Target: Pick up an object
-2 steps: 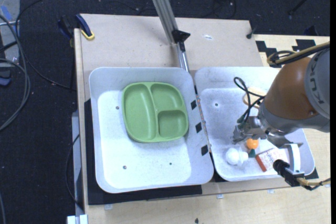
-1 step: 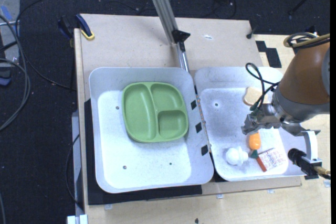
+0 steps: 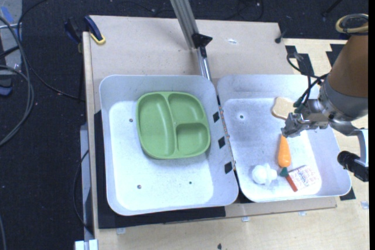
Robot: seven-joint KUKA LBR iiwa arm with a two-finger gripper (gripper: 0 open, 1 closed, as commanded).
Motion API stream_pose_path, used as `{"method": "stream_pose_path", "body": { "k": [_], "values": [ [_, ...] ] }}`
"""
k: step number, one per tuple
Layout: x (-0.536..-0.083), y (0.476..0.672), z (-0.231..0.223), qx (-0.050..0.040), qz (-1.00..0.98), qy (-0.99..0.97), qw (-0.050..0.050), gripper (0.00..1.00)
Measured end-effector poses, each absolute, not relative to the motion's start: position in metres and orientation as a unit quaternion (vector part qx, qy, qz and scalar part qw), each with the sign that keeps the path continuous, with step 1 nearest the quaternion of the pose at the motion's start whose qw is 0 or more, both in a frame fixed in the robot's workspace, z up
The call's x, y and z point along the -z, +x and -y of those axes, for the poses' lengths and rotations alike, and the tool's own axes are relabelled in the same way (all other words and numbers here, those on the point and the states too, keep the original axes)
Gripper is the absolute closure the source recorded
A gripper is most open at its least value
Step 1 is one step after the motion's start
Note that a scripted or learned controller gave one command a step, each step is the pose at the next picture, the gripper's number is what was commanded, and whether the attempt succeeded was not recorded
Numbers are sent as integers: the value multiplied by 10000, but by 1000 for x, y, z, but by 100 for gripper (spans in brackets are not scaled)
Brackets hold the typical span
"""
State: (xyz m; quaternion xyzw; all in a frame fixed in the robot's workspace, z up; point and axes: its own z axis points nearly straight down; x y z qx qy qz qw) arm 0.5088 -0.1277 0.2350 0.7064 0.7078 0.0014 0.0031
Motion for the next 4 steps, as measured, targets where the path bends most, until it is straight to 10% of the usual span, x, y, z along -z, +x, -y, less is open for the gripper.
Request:
{"method": "stream_pose_path", "body": {
  "k": [4],
  "values": [
    [-265,534,-31,-4,-7098,7044,-3,100]
  ]
}}
